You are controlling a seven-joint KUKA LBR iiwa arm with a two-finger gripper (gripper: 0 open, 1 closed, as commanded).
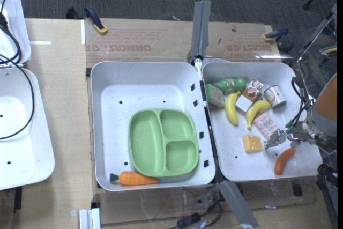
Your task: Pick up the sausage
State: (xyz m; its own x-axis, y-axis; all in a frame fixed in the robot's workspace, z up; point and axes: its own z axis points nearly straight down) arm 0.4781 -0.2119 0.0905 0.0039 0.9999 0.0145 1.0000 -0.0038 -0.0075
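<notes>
Jaws (pixel 278 139) seemingly apart, sausage (pixel 283 161) just below

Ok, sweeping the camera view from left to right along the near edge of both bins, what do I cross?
Carrot → green divided plate → cheese wedge → sausage, with the gripper just above it.

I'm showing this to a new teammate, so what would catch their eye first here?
Probably the big green divided plate lying in the left bin, with an orange carrot by its front edge. Next, the right bin's cluster of toy food, where the gripper sits just above the orange-red sausage.
</notes>
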